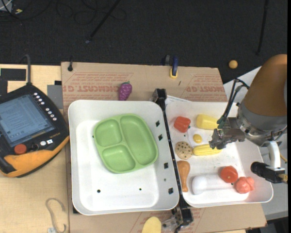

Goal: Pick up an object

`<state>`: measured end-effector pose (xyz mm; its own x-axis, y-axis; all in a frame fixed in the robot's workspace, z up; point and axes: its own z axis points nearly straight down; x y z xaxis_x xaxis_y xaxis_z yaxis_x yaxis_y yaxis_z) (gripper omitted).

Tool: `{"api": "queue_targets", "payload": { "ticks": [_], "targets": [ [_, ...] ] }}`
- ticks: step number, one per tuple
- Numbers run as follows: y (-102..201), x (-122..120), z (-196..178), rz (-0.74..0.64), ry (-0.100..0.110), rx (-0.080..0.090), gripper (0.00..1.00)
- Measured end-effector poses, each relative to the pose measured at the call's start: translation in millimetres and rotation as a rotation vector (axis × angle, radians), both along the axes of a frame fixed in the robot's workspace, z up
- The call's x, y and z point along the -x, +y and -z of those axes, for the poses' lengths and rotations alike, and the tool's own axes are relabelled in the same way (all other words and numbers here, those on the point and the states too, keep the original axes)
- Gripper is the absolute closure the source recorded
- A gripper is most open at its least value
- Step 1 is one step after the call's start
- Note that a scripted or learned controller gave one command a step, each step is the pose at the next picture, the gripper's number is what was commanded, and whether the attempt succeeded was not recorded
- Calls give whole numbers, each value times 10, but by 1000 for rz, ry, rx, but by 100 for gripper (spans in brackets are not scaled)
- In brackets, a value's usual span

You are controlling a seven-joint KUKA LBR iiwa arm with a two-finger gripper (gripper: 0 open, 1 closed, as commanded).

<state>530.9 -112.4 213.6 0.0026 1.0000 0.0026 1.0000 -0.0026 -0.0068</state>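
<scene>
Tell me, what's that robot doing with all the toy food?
The robot arm is reaching into the right bin, full of toy food. Its hand is down at a yellow corn piece, next to a cookie and a red pepper. Nothing looks lifted yet. The left bin holds a green divided plate.

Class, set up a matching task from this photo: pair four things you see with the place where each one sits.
Things:
1. green plate
2. cookie
3. purple grapes
4. orange ball

Places:
A. on the cardboard behind the left bin
B. in the left bin
C. on the dark floor beyond the bench
D. in the right bin

Pairs: 1-B, 2-D, 3-A, 4-C
</scene>
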Motion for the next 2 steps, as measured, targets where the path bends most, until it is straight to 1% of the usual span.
{"api": "queue_targets", "payload": {
  "ticks": [1, 2],
  "targets": [
    [376, 430, -173, -4, -2, 0, 100],
    [349, 411, -197, 2, -4, 2, 100]
  ]
}}
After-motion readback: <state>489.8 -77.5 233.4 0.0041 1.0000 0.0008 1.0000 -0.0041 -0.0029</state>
